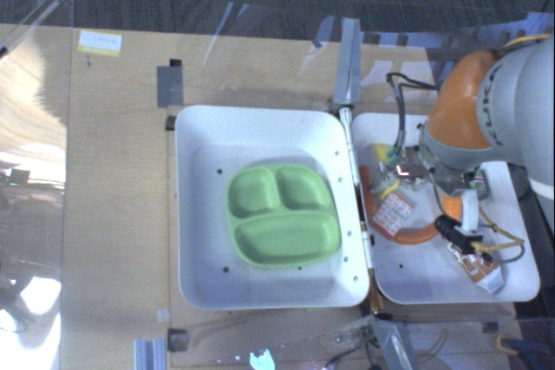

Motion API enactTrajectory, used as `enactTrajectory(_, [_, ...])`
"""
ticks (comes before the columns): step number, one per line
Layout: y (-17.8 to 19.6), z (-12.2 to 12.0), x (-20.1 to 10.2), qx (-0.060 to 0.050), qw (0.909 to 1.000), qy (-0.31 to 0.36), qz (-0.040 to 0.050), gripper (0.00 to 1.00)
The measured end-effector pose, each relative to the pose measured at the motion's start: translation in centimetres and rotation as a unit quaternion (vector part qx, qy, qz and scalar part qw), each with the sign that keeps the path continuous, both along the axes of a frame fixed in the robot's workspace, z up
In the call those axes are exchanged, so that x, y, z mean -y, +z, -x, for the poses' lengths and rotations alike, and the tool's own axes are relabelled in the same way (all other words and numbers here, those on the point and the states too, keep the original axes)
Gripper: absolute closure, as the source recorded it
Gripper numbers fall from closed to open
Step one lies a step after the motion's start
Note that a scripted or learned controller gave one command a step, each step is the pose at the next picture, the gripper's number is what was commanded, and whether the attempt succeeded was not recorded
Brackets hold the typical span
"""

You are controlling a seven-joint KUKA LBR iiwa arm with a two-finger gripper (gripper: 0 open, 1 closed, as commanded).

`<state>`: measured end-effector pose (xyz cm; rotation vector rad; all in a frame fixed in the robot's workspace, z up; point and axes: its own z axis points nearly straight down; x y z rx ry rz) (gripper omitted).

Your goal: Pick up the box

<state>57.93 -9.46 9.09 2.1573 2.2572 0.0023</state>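
The box [392, 212], small with a red and white pattern, lies flat in the left half of the right bin [512, 286]. My gripper [406, 172] is low inside that bin, just above and behind the box in this view, under the grey wrist and orange band. The wrist body hides its tips. Nothing is visibly lifted off the bin floor. The box rests against a curved orange-red item [414, 236] that wraps around its left and lower sides.
The left bin [195, 273] holds a green divided plate [283, 216]. In the right bin there are also a yellow-green item [381, 154] near the back, an orange object [451, 206] and a brown and white packet [484, 270] at the front right.
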Motion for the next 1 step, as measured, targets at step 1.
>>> enactTrajectory(1, [-0.02,-0.32,0.05,-0.001,1.0000,-0.002,-0.0009,0.00])
